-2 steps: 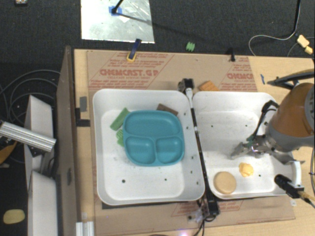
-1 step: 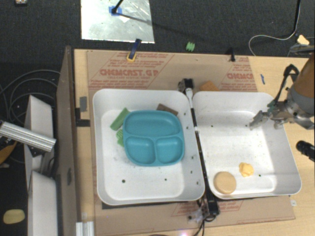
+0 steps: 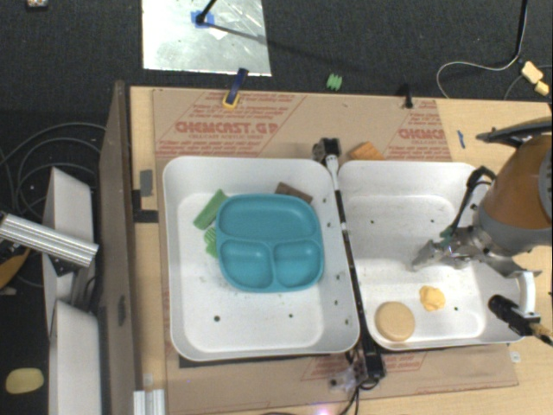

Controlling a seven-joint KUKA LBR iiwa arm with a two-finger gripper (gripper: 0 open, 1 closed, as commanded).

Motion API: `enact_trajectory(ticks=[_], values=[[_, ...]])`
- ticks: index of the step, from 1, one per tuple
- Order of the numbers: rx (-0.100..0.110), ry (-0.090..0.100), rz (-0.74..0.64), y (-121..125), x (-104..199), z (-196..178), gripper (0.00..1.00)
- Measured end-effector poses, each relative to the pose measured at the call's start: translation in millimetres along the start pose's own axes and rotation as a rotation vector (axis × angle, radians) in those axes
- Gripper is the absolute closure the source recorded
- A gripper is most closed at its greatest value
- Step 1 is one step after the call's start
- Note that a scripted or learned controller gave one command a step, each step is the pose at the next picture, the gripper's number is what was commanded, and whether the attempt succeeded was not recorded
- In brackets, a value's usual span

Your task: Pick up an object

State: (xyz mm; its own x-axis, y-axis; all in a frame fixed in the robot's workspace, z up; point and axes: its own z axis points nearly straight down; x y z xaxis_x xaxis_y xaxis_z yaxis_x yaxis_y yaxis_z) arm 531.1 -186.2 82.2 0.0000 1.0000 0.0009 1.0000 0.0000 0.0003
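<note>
In the right bin lie a small yellow lump and a round tan disc, both near the front wall. My gripper hangs over the middle of this bin, just above and behind the yellow lump, and nothing shows in it. The grey arm with its orange band comes in from the right. The left bin holds a blue divided plate. A green piece lies at the plate's left edge and a brown piece at its back edge.
A black divider with a clamp runs between the bins. An orange block lies on the cardboard behind the right bin. A black part of the arm overhangs the right bin's front right corner.
</note>
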Motion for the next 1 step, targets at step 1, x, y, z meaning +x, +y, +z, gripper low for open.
enact_trajectory(ticks=[1], values=[[-0.011, -0.005, -0.006, 71.6, -20.8, -23.8, 0.0]])
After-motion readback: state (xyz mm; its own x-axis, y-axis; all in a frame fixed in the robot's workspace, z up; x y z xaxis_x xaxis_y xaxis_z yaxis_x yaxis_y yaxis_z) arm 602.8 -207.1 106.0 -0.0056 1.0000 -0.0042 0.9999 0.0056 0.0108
